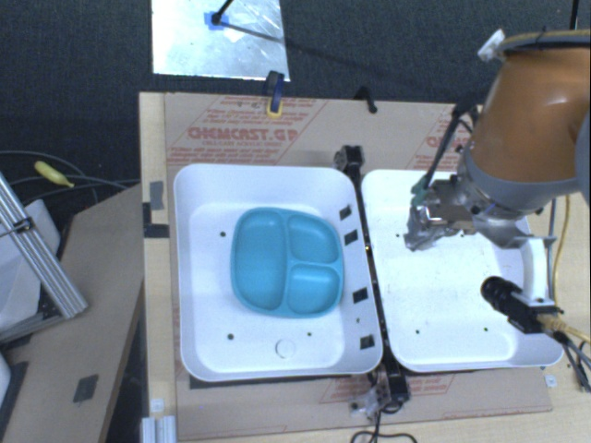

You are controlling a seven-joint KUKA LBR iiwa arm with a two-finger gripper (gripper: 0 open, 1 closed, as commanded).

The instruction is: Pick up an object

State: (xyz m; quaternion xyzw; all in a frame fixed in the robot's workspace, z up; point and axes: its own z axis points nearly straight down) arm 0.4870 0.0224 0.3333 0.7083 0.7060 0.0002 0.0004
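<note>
A blue divided plate (284, 261) lies flat in the middle of the left white bin (203, 201). My gripper (423, 231) hangs over the right white bin (443, 340), near its upper left part and just right of the divider between the bins. The plate sits well to the left of the gripper, across that divider. The grey and orange arm (536, 118) covers the right bin's upper right corner.
A black fitting (511, 303) on a white bracket sits at the right bin's right rim. Black clips (355, 238) run along the divider. Behind the bins lie a cardboard sheet (249, 127) and a shiny foil panel (217, 26). A metal frame (37, 257) stands at far left.
</note>
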